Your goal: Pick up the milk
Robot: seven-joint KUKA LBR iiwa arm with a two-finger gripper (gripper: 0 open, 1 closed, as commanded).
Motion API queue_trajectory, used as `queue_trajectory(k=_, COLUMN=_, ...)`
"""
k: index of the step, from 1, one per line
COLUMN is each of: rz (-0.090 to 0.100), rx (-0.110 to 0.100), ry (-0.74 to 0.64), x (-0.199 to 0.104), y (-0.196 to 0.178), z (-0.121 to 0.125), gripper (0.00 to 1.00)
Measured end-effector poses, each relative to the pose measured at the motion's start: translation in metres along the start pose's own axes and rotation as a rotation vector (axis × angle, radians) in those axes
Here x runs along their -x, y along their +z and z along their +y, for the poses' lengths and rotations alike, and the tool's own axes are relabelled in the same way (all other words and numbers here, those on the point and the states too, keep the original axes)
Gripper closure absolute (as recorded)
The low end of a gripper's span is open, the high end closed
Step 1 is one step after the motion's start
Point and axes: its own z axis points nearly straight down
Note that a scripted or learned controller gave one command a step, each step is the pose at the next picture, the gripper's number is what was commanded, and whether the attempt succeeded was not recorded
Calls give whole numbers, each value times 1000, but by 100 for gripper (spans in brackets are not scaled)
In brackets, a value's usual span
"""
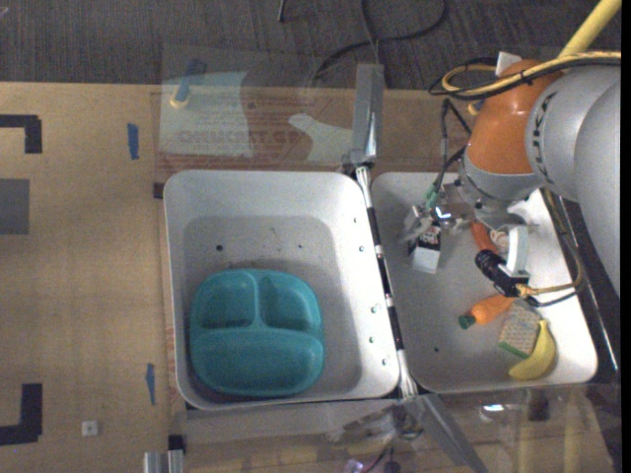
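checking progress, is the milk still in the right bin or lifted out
In the bin. The small white milk carton sits on the right bin floor, directly under the gripper; whether it is gripped cannot be told.

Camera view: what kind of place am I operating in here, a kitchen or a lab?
Most likely a robot lab test bench, not a kitchen: two white bins side by side on a plywood bench marked with blue tape, and loose cables on the carpet behind.
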Motion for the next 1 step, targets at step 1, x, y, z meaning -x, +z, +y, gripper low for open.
queue_trajectory(k=1, rz=-1, rx=4, ry=1, x=0, y=-11, z=1, gripper=100)
